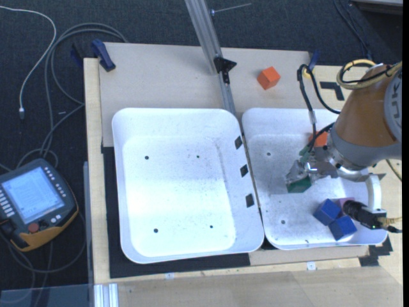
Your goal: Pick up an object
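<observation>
Far left, on dark carpet: a teach pendant, pale screen, orange-yellow underside, with thin grey cables looping away and cut off at the picture's left edge.

Next, the tan board surface, matt and flat, and a blue clamp at its far left corner.

On the surface, the left bin: shallow, white, round-cornered, faintly speckled grey, with four small dark dots on its floor.

Above the gap between the bins, a slanted aluminium post, ribbed, running out past the top edge (a small black fitting partway down).

Just beside the left bin, the right bin: same white moulded shape, its right side covered by the arm.

Beyond it on bare board, an orange cube, well apart from everything in the bins.

Inside the right bin, near its middle: the gripper, metallic, angled down and leftward. Right at its tip and touching it, a dark green piece, partly masked by the metal, its shape hard to make out. Jaws apart or closed on that piece: cannot tell.

Behind the wrist, a scrap of orange, too hidden to name.

Nearer the front rim, two blue blocks, boxy, touching each other.

Far right, the arm: grey casing, broad orange band, cut off at the edge.
</observation>
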{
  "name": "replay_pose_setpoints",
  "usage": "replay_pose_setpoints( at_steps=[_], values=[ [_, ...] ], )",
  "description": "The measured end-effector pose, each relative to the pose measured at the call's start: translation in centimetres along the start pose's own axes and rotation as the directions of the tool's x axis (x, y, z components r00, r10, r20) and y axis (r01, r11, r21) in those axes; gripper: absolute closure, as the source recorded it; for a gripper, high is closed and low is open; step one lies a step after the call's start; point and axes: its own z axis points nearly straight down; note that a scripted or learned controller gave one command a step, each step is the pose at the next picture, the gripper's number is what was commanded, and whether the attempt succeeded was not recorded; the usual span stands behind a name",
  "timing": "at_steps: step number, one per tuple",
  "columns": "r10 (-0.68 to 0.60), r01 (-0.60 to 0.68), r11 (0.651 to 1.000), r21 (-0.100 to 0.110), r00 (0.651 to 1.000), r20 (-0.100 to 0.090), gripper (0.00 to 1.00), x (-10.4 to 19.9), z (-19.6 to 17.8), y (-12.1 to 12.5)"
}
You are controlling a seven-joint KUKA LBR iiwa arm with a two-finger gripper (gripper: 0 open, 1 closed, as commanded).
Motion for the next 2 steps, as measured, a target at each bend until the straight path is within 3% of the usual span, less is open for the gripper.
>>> replay_pose_setpoints(
  at_steps=[1, 2],
  values=[
    [0.001, -0.001, 1.000, 0.002, 1.000, 0.000, 1.00, 5.9, -4.1, -3.6],
    [-0.002, 0.002, 1.000, 0.001, 1.000, 0.001, 1.00, 12.7, -3.8, -3.4]
  ],
)
